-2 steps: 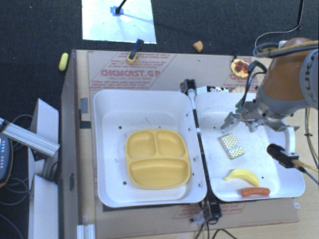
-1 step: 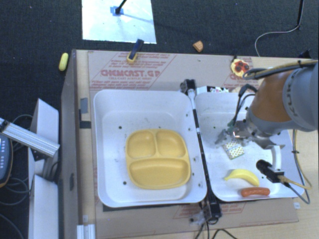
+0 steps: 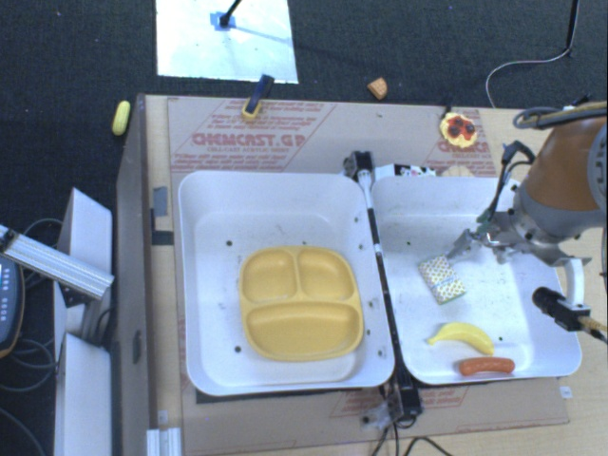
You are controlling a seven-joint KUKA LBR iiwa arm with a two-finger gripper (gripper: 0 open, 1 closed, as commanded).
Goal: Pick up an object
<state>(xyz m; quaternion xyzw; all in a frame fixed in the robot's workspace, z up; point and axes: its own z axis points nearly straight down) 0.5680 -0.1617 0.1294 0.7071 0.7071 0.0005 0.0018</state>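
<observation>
Tool [image 3: 472, 242], whose state I cannot tell, hangs at two o'clock from the patterned packet [image 3: 443, 278]; descending there, it risks missing or merely nudging the packet.

Dark carpet-like floor [image 3: 399, 17] across top of frame and down left side. Pale square sheet [image 3: 226, 27] on floor, upper left of centre, dark rod lying across it. White cable [image 3: 532, 60] looping on floor, upper right. Small yellow item [image 3: 121, 117] on floor at left, small tan item [image 3: 378, 87] top centre. Brown printed cardboard [image 3: 285, 131] covering bench top. Metal rail [image 3: 52, 259] and dark cables [image 3: 28, 350] at left edge. Light even, soft shadows.
</observation>
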